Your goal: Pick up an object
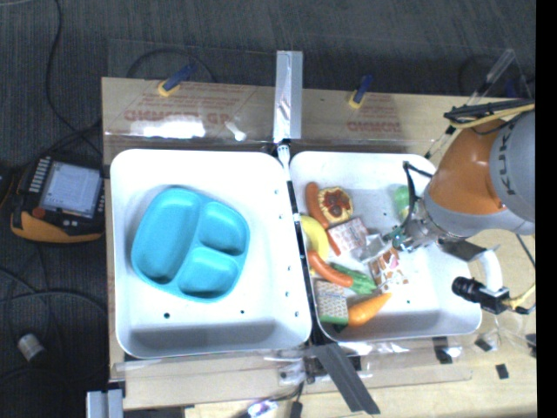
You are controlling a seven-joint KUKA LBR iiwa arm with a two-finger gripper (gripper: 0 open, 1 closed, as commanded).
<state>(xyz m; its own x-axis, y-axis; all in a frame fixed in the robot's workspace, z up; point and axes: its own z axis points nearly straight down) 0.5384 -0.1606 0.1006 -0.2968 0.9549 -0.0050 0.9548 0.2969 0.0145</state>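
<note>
Grey arm's gripper [399,238], grip state unreadable, over small printed packets [385,268] at frame right; "KU" lettering on arm.

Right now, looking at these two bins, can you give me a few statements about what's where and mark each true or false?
1. The blue divided tray lies in the left bin. True.
2. The toy food is piled in the left bin. False: it sits in the right bin.
3. A carrot lies near the right bin's front edge. True.
4. The banana lies against the right bin's far right wall. False: it is by the left wall, next to the divider.
5. The gripper is over the right bin. True.
</note>
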